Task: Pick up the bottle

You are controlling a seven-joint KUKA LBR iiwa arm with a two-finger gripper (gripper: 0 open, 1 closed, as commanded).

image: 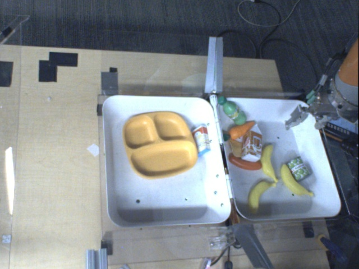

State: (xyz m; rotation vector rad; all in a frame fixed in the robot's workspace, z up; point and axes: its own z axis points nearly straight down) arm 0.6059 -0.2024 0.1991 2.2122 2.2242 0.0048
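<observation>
Bottle in right bin corner, carrot alongside; pincer apart, spread wide.

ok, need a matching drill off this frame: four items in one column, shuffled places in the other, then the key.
Items
1. yellow divided plate
2. green bottle
3. small green can
4. tool

Places
A. right bin, lower right, touching a banana
B. left bin, upper middle
C. over the right bin's upper right corner
D. right bin, top left corner, by the divider

Pairs: 1-B, 2-D, 3-A, 4-C
</observation>
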